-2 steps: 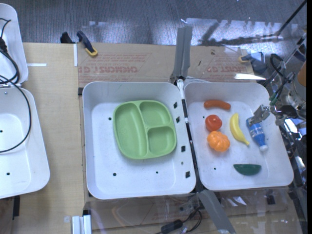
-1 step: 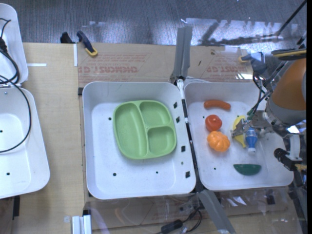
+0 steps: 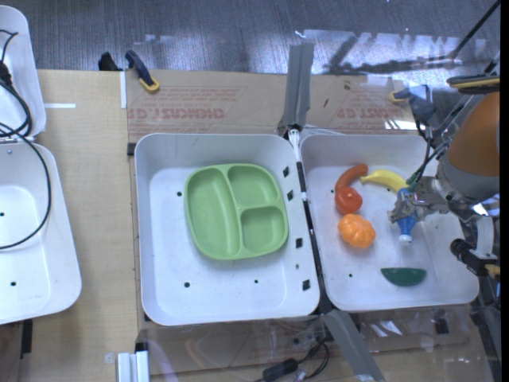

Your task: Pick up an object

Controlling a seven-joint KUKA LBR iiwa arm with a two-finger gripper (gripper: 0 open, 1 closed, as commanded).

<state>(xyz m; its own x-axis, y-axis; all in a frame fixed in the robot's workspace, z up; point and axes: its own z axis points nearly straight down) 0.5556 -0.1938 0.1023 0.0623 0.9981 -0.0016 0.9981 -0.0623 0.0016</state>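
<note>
The right bin (image 3: 445,293) holds several toys. A red pepper (image 3: 348,191) lies beside a yellow banana (image 3: 384,180), with an orange pumpkin-like fruit (image 3: 357,230) just below them. A dark green half-round piece (image 3: 404,275) lies near the bin's front. My gripper (image 3: 406,217) hangs low over the right-hand middle of this bin, right of the fruit and below the banana's tip. A small light blue thing (image 3: 406,230) shows right at its lower end; whether it is gripped is unclear.
In the left bin (image 3: 159,277) lies a green divided plate (image 3: 236,210). A grey divider (image 3: 299,86) stands between the bins at the back. The arm's orange band (image 3: 477,138) is over the right bin's right wall. Cables run at the far right.
</note>
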